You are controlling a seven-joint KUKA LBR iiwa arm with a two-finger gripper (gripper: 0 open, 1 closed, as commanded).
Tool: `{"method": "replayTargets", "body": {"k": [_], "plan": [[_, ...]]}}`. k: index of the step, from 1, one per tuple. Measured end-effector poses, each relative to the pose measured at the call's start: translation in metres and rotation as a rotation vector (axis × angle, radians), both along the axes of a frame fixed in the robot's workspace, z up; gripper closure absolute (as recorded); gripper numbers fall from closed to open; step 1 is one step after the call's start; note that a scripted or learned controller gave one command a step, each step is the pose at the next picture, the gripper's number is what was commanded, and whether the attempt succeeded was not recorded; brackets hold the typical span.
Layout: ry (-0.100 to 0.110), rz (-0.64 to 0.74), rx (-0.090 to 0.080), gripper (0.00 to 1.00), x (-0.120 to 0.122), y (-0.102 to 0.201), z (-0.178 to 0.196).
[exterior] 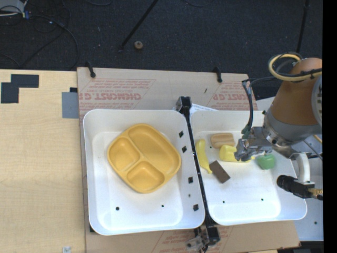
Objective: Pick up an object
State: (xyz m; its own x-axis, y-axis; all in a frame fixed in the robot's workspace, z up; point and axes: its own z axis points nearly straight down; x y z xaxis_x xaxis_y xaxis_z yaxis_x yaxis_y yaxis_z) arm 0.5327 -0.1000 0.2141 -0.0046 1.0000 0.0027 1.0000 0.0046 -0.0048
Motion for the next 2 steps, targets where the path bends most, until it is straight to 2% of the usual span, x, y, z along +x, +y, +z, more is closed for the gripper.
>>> {"method": "replayTargets", "body": {"k": [1, 2], "plan": [[-0.004, 0.0, -0.002, 1.0, 0.022, 0.05, 0.011], [-0.002, -0.001, -0.002, 1.0, 0.037, 0.095, 0.002]]}}
